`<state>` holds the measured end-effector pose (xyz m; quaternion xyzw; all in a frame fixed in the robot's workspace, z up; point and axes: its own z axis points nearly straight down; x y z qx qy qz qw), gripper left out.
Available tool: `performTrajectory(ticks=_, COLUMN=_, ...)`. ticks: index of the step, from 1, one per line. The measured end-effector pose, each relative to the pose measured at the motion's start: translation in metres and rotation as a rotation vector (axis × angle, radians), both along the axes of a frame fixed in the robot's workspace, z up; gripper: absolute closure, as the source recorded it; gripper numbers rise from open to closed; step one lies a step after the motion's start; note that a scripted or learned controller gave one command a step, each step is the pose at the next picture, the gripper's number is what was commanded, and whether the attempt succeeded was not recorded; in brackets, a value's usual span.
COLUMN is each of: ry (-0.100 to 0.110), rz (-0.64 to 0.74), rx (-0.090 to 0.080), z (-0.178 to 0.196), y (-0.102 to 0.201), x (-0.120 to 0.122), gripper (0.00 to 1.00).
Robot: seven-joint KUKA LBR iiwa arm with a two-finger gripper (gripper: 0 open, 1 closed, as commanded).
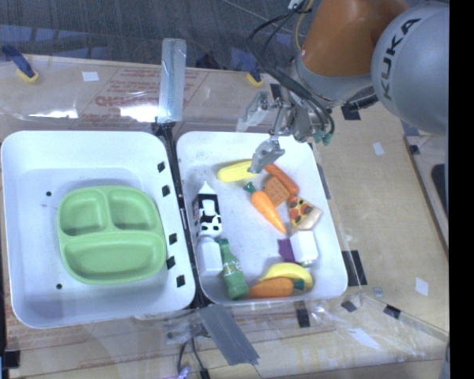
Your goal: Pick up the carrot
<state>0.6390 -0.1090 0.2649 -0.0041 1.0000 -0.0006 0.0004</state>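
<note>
The carrot is orange with a small green top and lies slanted in the middle of the right bin, its tip pointing toward the front right. My gripper hangs over the back of that bin, a little behind the carrot's green end and beside a yellow toy. It is apart from the carrot and nothing shows in it. The grey arm with its orange band reaches in from the upper right.
Around the carrot lie a waffle, an orange sausage, a pizza slice, a cow-patterned carton, a green bottle, a banana and another orange piece. The left bin holds a green divided plate.
</note>
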Motion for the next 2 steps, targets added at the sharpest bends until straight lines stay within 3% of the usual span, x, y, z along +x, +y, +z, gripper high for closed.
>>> performTrajectory(ticks=1, ry=0.015, rz=-0.103, rx=0.003, z=-0.164, y=-0.024, x=-0.034, gripper=0.00)
performTrajectory(ticks=2, ry=0.002, rz=0.152, rx=0.002, z=-0.173, y=-0.042, x=-0.061, gripper=0.00)
